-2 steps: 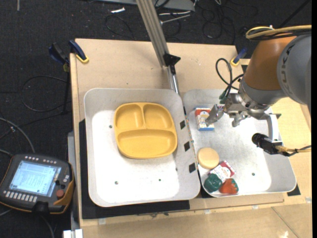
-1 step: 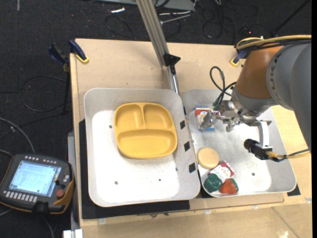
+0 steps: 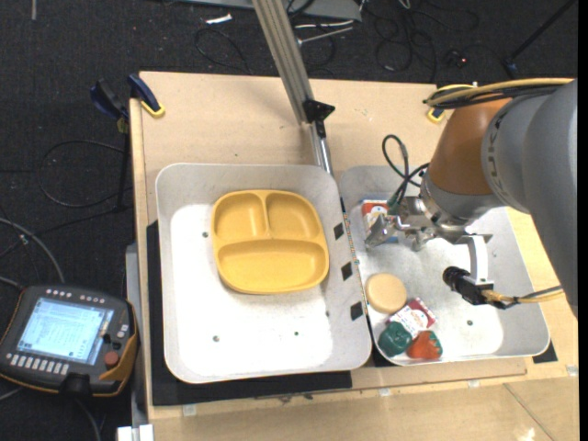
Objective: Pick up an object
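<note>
At the far left, off the surface (image 3: pixel 413 108), a pendant (image 3: pixel 64 338) with a lit screen lies on the dark floor. The left bin (image 3: pixel 184 338) carries a yellow tray (image 3: pixel 269 242) with three compartments, sitting toward the bin's 12 o'clock side. A metal pole (image 3: pixel 285 44) slants down from the top edge to the seam between the bins.

In the right bin (image 3: pixel 514 329) a round tan disc (image 3: pixel 386 292) lies near the left wall. At 5 o'clock from it sits a tight cluster: a red-and-white packet (image 3: pixel 415 316), a green piece (image 3: pixel 396 339) and a red piece (image 3: pixel 425 345), all touching or nearly so; what each one is I can't say. A red-and-white carton (image 3: pixel 375 215) lies toward the bin's 12 o'clock end, partly covered by the arm's metal parts.

The claw (image 3: pixel 390 231) is low in that bin, just at 5 o'clock of the carton and at 12 o'clock of the disc, with the cluster farther off at 6 o'clock. From here its tips blur into shiny metal and cable, so I cannot tell whether it is spread or pressed together, nor whether it touches the carton. The grey arm (image 3: pixel 542 154) with its orange band (image 3: pixel 464 150) hides the bin's 2 o'clock portion and is cut off by the right edge.
</note>
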Available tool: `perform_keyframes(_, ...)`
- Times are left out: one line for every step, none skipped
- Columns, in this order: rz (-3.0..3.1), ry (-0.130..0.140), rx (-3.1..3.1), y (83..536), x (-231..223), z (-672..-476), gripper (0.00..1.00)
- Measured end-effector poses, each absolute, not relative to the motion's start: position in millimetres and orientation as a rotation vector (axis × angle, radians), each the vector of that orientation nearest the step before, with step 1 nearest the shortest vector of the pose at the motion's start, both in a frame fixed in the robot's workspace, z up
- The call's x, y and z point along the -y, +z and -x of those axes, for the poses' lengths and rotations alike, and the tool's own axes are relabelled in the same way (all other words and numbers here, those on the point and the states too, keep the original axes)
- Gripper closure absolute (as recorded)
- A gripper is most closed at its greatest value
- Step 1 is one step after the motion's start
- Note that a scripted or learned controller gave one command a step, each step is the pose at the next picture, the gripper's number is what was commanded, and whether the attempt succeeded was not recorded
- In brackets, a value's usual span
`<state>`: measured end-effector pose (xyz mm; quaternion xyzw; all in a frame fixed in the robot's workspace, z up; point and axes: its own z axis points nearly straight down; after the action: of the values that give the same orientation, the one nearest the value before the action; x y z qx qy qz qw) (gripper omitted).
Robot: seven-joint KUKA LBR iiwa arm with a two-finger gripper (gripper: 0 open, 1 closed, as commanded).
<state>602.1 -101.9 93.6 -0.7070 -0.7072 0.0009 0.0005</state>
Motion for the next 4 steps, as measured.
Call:
perform_keyframes(2.222, 0.0, 2.221, 105.4, 101.8, -602.9, 1.0)
perform_keyframes(2.223, -0.006, 2.228, 167.3, 101.7, -611.1, 1.0)
perform_keyframes(2.221, -0.007, 2.23, 228.3, 93.7, -612.9, 1.0)
perform_keyframes(2.222, -0.006, 2.229, 280.9, 93.6, -614.3, 1.0)
